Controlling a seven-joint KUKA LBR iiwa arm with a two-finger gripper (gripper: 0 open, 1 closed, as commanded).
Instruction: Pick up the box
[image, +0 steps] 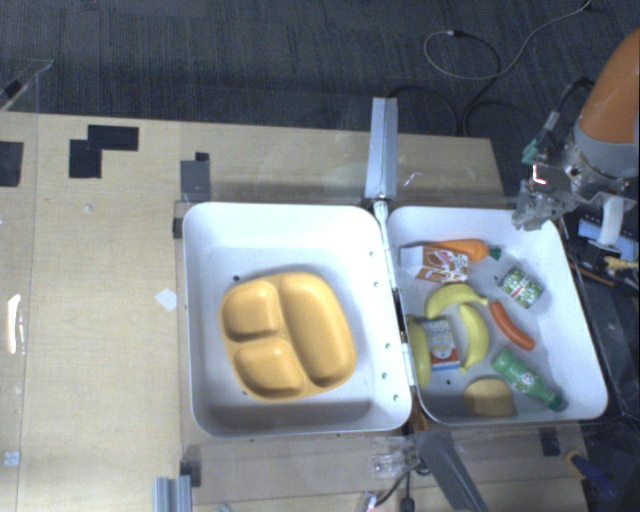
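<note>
A small white and orange box (441, 263) lies flat near the back left of the right bin (575, 290), touching an orange carrot (466, 247). A second small carton with blue print (443, 341) sits lower down, between the bananas (463, 312). My gripper (535, 206) hangs over the bin's back right corner, well to the right of both boxes and apart from every item. Nothing shows beneath it. The orange band of the arm (612, 95) rises above it at the right edge.
The right bin also holds a green can (521, 288), an orange sausage-like piece (511, 326), a green bottle (526, 379) and a yellow-brown round fruit (489, 397). The left bin (200, 300) bears a yellow divided plate (288, 332). A metal post (383, 150) stands behind the bins.
</note>
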